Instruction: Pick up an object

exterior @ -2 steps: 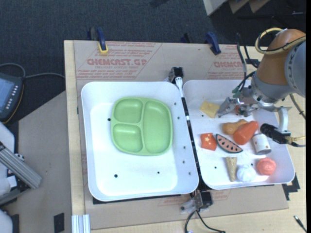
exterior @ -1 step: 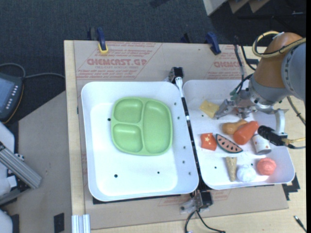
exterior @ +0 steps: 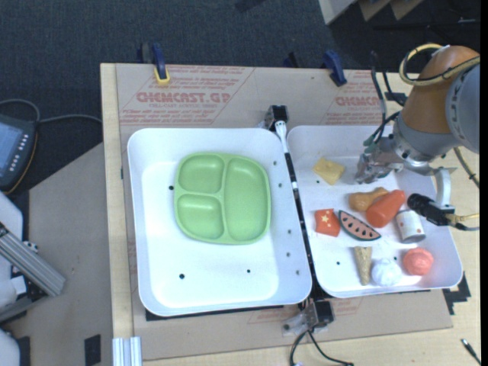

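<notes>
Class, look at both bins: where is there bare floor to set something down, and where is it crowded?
Free: left bin floor around the green plate, especially below it. Crowded: right bin, toys packed from cheese wedge to pink ball.

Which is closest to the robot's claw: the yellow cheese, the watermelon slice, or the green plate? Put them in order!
From the gripper in the right bin:
1. Yellow cheese, just to its left in the same bin.
2. Watermelon slice, lower down, toward the bin's front.
3. Green plate, far off in the left bin.

light: bright, even overhead | shadows: soft, faint | glare: white bins (exterior: 152,204) slightly washed | focus: mildly soft
</notes>
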Action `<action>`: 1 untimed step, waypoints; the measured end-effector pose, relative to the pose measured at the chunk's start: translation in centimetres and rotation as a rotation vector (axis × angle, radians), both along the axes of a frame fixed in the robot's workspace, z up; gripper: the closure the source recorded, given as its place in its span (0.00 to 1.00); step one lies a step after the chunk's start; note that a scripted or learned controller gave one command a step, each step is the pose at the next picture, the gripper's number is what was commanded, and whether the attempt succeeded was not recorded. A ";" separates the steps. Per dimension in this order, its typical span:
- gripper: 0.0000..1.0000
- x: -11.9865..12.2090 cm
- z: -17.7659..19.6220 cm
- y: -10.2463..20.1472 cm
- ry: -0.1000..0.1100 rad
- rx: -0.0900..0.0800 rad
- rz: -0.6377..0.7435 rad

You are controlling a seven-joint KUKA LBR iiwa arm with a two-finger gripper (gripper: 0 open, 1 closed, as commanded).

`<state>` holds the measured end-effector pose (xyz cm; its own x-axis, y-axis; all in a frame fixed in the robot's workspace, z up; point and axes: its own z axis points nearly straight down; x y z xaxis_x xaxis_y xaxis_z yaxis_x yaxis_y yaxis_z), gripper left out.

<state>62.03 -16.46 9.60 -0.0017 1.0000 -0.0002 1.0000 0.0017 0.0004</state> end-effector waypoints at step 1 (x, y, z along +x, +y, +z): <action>1.00 1.1 5.7 -0.2 -0.006 -0.002 0.000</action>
<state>63.10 -16.70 15.33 -0.0014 1.0000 -0.0021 1.0000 0.0014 0.0064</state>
